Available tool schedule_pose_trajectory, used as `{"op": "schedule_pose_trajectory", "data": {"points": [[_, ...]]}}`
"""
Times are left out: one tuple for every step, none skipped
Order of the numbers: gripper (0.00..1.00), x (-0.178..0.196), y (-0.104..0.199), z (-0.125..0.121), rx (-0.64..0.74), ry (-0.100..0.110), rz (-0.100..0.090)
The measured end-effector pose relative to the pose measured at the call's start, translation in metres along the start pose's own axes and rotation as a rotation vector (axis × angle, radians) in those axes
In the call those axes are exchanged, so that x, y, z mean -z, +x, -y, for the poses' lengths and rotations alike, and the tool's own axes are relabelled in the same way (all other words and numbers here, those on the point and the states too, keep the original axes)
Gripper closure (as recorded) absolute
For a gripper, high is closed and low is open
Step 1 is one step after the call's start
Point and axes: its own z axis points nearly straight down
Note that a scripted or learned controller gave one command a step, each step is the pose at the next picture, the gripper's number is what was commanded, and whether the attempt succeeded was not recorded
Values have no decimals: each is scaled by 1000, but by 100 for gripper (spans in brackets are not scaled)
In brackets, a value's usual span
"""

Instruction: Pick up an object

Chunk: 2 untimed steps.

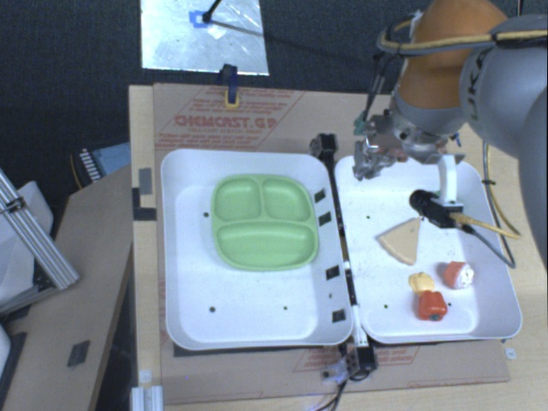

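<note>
My gripper [366,163] hangs over the far left corner of the right bin [377,315], with nothing seen between its fingers. A tan wedge-shaped piece [401,241] lies in the middle of that bin, in front of and to the right of the gripper. A small yellow piece [419,281] and a red-orange piece [431,305] sit near the bin's front. A red and white piece [457,274] lies just right of them.
A green divided plate [262,223] lies in the left bin [188,315]. The grey arm [479,67] reaches in from the upper right above the right bin's far side. A row of black clips [332,221] runs between the bins.
</note>
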Motion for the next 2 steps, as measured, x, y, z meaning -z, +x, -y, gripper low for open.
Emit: {"op": "schedule_pose_trajectory", "data": {"points": [[100, -15, 56, 14, 2, 1, -1], [100, -27, 104, 33, 1, 1, -1]]}}
